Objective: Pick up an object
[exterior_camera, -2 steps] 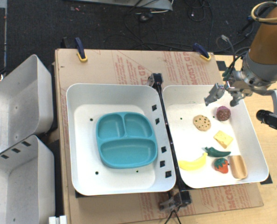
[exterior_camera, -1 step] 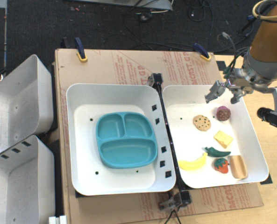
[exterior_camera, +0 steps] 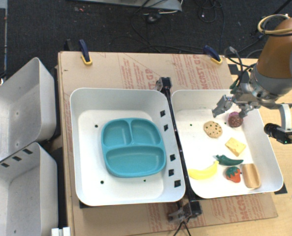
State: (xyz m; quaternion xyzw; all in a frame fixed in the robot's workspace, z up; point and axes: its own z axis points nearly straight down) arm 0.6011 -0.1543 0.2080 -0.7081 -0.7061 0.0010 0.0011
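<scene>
A brown board point(exterior_camera: 136, 70) covers the desk, held by two clamps point(exterior_camera: 85, 51) at its far edge. Two white bins point(exterior_camera: 79, 146) sit side by side on it.

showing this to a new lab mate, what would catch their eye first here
Probably the blue divided plate alone in the left bin. Next, the toy food in the right bin: cookie, cheese, banana. The pincer hangs by a dark red fruit at that bin's far end.
</scene>
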